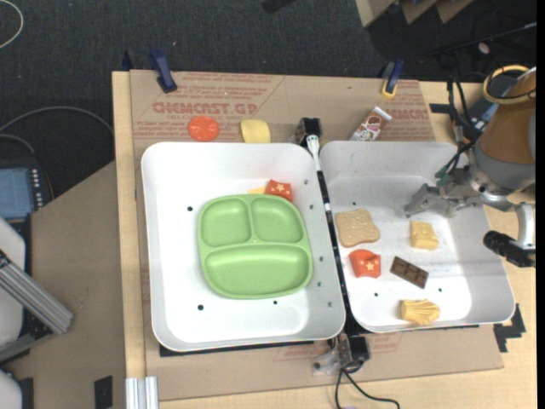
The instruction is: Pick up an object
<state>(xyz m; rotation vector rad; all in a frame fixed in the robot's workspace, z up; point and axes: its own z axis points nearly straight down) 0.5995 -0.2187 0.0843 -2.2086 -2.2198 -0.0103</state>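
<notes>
Five small food pieces lie in the right bin (477,301), any of them open to picking; a tan toast slice (356,227) sits near the bin's left wall; just below it rests a red strawberry piece (365,263); to the right of that lies a dark chocolate bar (409,272), tilted; a pale yellow cheese block (424,234) lies above the chocolate, toward the bin's middle; a yellow ridged piece (420,312) rests near the front rim, apart from the others. The end effector (433,198) hangs over the upper middle of the right bin, just above and left of the cheese block in the view; its grey fingers (419,203) splay outward, spread wide, with nothing between them. The grey arm (507,156) with its orange band comes in from the right edge.

The left bin (166,254) holds a green divided tray (254,247) near its centre; a second red piece (278,189) and a sliver of yellow peek out at the tray's upper edge, touching it. Both bins rest on a brown cardboard sheet (213,105) on the bench; on that sheet, beyond the bins, lie an orange round item (203,129), a yellow item (255,131) beside it, and a small wrapped packet (370,126) further right; two blue clamps (162,71) grip the sheet's far edge.
</notes>
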